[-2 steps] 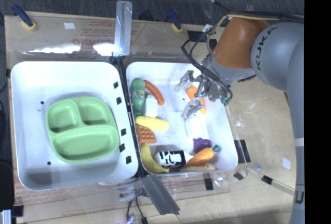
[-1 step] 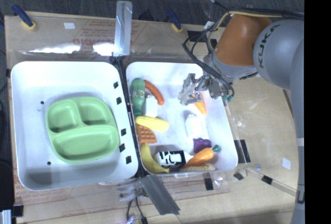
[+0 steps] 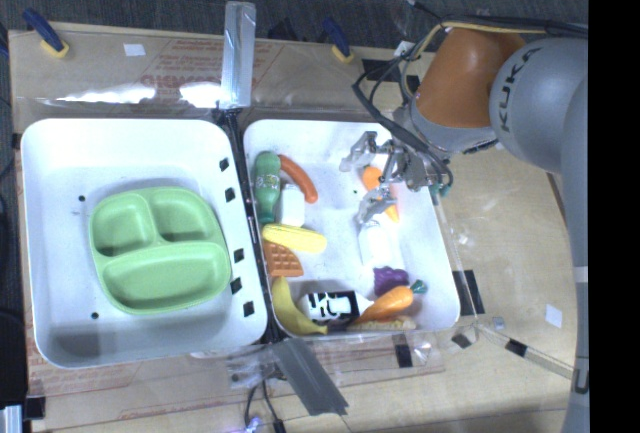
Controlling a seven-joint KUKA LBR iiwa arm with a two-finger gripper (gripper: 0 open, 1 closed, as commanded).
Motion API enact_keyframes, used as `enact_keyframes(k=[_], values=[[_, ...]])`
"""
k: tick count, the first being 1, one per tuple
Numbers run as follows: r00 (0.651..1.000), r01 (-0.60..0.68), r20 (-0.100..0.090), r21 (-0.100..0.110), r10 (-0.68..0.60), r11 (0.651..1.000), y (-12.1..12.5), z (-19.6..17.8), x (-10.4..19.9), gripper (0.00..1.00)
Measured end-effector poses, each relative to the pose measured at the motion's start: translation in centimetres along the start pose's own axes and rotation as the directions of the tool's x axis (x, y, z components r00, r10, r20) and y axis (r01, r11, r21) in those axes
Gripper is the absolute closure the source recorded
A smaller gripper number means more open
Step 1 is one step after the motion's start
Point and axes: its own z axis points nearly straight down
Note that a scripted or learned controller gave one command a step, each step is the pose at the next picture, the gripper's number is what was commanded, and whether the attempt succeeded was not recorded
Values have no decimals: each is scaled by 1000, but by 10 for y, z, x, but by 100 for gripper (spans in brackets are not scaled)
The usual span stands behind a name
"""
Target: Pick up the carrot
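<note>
The carrot (image 3: 390, 303), orange with a green top, lies at the front right corner of the right bin (image 3: 440, 241), next to a purple toy (image 3: 391, 278). My gripper (image 3: 366, 182) hovers over the back right part of that bin, well behind the carrot. Its two fingers (image 3: 357, 154) are spread apart, so it is open. A small orange object (image 3: 373, 176) lies between or under them; I cannot tell whether they touch it.
The right bin also holds a green vegetable (image 3: 266, 183), a red sausage (image 3: 299, 179), a yellow corn piece (image 3: 296, 240), a waffle (image 3: 284, 262), a banana (image 3: 289, 312), a black-and-white item (image 3: 332, 304) and a white bottle (image 3: 378, 243). A green divided plate (image 3: 158, 246) sits in the left bin (image 3: 50, 151).
</note>
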Motion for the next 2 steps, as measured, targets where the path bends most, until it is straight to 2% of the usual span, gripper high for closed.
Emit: enact_keyframes(k=[1,2], values=[[1000,-4,-9,-3,4,1000,-5,34,-12,0],[1000,1,0,0,-1,1000,-4,21,-15,100]])
